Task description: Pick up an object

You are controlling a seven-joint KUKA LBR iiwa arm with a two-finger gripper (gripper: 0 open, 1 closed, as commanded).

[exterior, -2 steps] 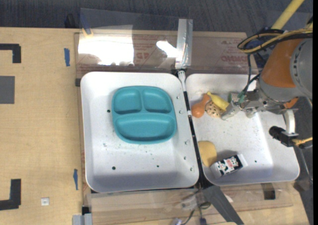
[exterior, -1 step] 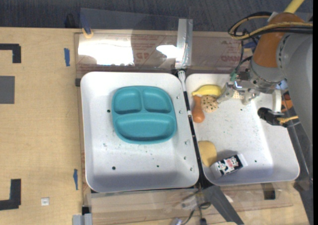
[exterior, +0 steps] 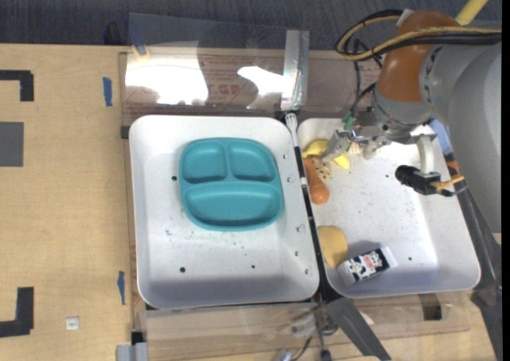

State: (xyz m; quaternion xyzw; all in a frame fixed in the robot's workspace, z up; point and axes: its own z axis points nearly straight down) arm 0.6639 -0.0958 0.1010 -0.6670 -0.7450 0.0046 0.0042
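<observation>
Tray (exterior: pixel 231 184) in left bin (exterior: pixel 151 216) — alone

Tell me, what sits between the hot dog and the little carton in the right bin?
A tan, bread-like lump lies between the hot dog and carton, beside the bin's left wall.

Both white bins (exterior: pixel 151 216) appear as smooth, slightly glossy plastic, speckled with dark flecks. The teal divided plate (exterior: pixel 231 184) reads as matt plastic. The bench (exterior: pixel 64 192) is seen as pale, matt wood. A clear glossy sheet (exterior: pixel 207 72) is noted at the far side.
</observation>
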